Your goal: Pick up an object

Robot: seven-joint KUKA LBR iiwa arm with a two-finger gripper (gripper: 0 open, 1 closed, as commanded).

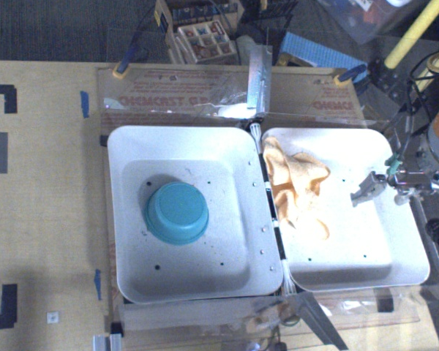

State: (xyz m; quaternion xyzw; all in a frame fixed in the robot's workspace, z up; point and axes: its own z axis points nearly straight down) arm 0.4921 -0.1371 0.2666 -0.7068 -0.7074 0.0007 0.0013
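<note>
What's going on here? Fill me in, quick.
A robot arm is reaching in from the right, its claw above the right bin, holding nothing. A crumpled orange cloth lies at that bin's left side, apart from the claw. An upside-down blue bowl sits in the left bin. Nothing has been picked up yet.
</note>
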